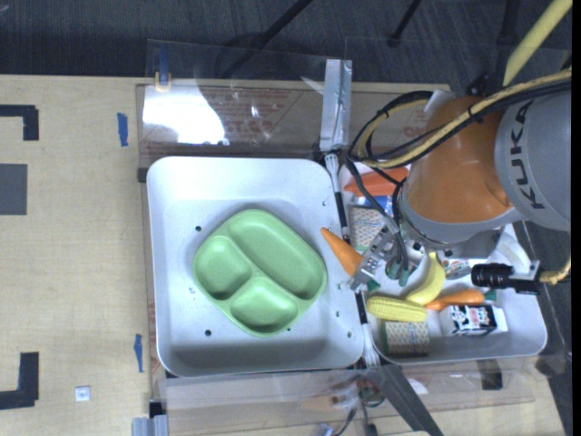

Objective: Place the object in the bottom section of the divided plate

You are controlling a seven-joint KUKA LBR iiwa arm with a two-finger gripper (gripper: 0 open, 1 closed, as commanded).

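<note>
Right now, claw [381, 263] low over the wall between bins, by an orange carrot [341, 251]; can't tell what, if anything, is pinched. Green divided plate [259, 271] alone in left bin [182, 334], well apart. Crowding right bin: corn [395, 309], banana [428, 284], small carton [472, 318].

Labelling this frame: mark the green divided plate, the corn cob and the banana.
green divided plate [272, 248]: camera view, on its largest section.
corn cob [395, 310]: camera view, mid-length of the cob.
banana [428, 284]: camera view, on its curved middle.
</note>
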